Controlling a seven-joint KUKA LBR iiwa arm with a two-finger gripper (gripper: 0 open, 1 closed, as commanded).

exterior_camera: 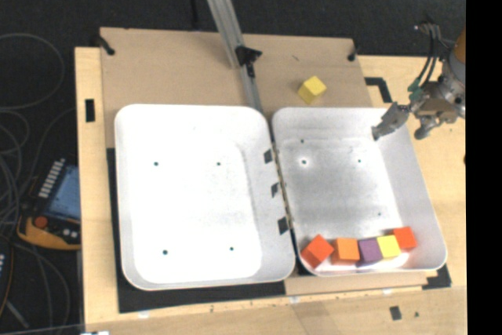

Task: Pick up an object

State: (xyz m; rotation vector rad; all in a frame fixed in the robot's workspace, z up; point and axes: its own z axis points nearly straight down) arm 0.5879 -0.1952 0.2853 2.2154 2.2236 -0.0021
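Several small blocks lie in a row along the near edge of the right bin [353,176]: an orange-red block [318,249], an orange block [346,249], a purple block [369,249], a yellow block [389,246] and a red-orange block [405,238]. A separate yellow block [311,89] sits on the bench behind the bins. My gripper [408,124] hovers over the right bin's far right corner, well away from the blocks. Its two fingers are spread apart and hold nothing.
The left bin [192,192] lies beside the right one, joined by clips along the middle. A slanted metal pole [223,8] rises from behind the bins. Cables and a hand-held pendant [55,204] lie off the bench at left.
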